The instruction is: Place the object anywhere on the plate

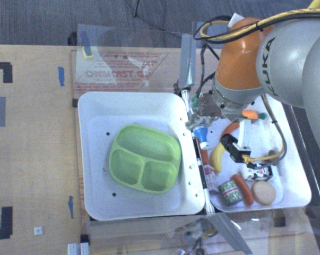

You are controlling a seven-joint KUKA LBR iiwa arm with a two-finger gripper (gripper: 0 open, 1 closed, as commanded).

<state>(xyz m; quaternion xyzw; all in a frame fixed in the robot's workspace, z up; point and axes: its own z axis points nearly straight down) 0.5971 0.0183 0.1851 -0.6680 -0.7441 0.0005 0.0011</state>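
Note:
A green plate (145,158) with three compartments lies in the left white bin (96,116), and nothing rests on it. My gripper (198,122) hangs low over the left edge of the right bin (296,180), just beside the wall between the two bins. A small blue object (202,134) sits directly under the gripper, touching or nearly touching it. Whether it is held I cannot tell. The orange-banded wrist (239,62) covers the far part of the right bin.
The right bin holds several items: a yellow banana (217,157), a green can (230,192), a red sausage (244,189), a beige round piece (264,192), an orange carrot (250,113) and a red piece (231,127).

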